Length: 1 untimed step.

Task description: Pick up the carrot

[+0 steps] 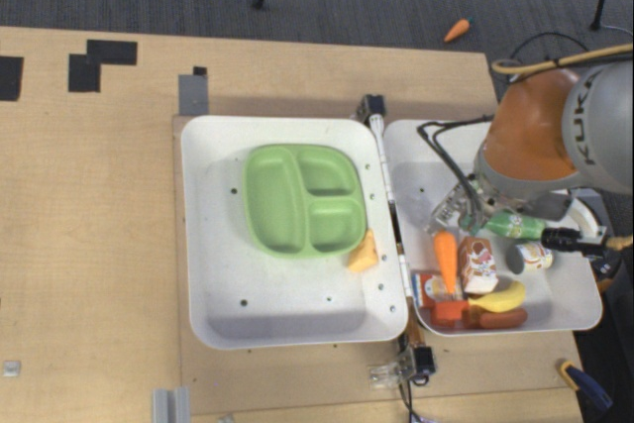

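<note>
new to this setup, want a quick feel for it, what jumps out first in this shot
The bright green divided plate in the left bin stands out first, with a yellow wedge at its lower right corner. Next comes the grey and orange arm over the right bin, above a crowded pile where the carrot lies beside a banana.

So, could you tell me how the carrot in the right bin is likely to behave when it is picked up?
The carrot looks smooth and tapered, so it may slip toward its thin end. Its round shape suggests it could roll if nudged. It lies against the packet, which might shift with it.
</note>
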### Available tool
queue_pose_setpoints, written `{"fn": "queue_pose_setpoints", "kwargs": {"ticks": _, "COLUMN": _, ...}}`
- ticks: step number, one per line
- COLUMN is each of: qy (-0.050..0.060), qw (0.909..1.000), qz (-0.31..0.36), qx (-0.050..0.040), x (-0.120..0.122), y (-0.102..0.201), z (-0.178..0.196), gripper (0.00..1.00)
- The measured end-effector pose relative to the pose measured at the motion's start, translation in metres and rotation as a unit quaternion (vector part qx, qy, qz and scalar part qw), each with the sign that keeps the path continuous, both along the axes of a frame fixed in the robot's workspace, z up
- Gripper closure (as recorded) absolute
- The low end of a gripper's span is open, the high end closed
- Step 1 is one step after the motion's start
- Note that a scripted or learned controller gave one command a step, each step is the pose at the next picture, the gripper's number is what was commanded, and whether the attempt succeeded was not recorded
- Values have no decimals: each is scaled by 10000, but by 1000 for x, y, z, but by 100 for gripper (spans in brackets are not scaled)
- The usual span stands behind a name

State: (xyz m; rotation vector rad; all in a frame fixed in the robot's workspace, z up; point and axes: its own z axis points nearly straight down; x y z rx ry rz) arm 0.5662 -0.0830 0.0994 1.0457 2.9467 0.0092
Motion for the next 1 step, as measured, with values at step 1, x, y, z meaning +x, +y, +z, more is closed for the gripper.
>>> {"fn": "queue_pose_setpoints", "kwargs": {"ticks": 1, "qy": 29, "qw": 9994, "qz": -343, "qx": -5, "x": 19, "y": 9, "z": 152, "gripper": 100}}
